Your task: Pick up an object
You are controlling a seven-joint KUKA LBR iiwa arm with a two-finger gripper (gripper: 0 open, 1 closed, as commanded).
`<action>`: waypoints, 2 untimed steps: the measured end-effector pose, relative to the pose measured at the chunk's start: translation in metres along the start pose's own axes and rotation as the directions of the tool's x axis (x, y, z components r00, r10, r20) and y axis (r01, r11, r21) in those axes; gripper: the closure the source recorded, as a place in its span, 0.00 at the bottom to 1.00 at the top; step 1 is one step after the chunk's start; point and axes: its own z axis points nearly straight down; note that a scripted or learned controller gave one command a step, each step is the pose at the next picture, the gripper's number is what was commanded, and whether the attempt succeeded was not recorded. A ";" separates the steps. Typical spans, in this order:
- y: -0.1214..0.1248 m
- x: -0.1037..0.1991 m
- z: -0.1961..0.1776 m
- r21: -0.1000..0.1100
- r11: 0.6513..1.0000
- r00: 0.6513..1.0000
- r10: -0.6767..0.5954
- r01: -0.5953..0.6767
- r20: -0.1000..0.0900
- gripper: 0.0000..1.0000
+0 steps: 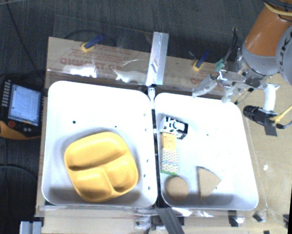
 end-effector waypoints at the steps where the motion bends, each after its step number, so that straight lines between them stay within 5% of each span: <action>1: -0.020 0.018 0.131 -0.027 0.988 0.988 0.154 -0.154 0.000 0.00; 2: 0.004 -0.074 0.118 -0.002 0.959 0.959 0.285 -0.285 0.003 0.00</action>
